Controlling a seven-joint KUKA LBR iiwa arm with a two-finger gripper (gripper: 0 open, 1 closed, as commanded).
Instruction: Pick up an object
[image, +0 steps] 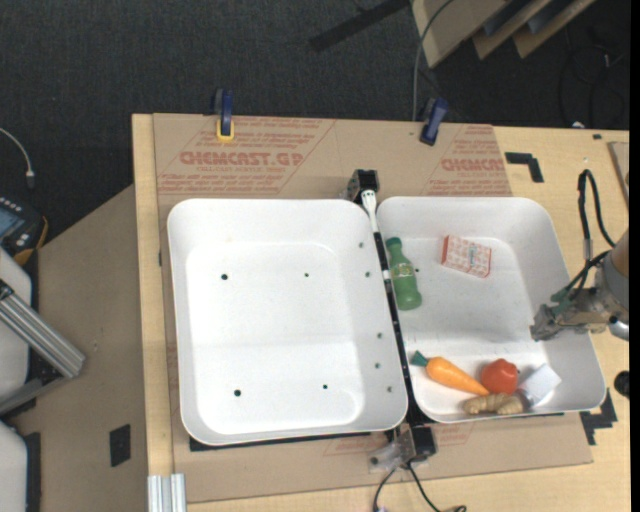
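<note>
You have two bins side by side on the bench (300, 160): the left bin (200, 240) and the right bin (530, 225), touching along their inner edges. In the right bin, a bottle (403, 274) lies against the inner wall, toward the far side. A small packet (466, 256) sits to its right, further back. Along the near edge you find a carrot (452, 375), then a tomato (501, 375) just right of it, and a ginger root (495, 404) in front of both. The gripper (551, 322) hangs at the right wall, behind the tomato. Two clamps (224, 112) grip the bench's far edge.
</note>
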